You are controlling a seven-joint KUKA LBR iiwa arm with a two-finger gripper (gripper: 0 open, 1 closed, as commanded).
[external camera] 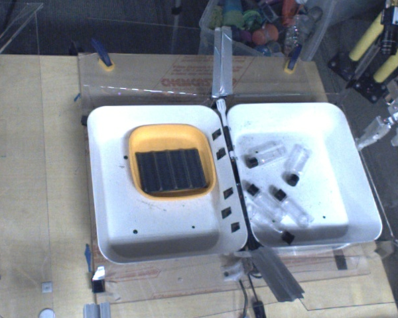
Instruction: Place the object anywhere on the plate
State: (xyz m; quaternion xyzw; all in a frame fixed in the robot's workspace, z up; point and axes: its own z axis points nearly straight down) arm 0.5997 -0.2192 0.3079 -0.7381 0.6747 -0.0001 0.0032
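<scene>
Over in the left white bin (106, 177) we've got the black ribbed rectangular block (170, 169) lying flat on the yellow-orange plate (140, 140). Its long axis runs left-right, ribs crosswise. The clear black-capped vials (270, 152) in the right white bin (318, 121) overlap and are hard to count. The pale grey gripper (383, 130) is cut off at the right edge, so we can't tell if it's released or clenched.

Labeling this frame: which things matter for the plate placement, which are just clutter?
Job:
- yellow plate, left bin
- clear vials with black caps, right bin

Clutter:
- tub of coloured toys behind the bins
- blue clamps on the back board
</scene>
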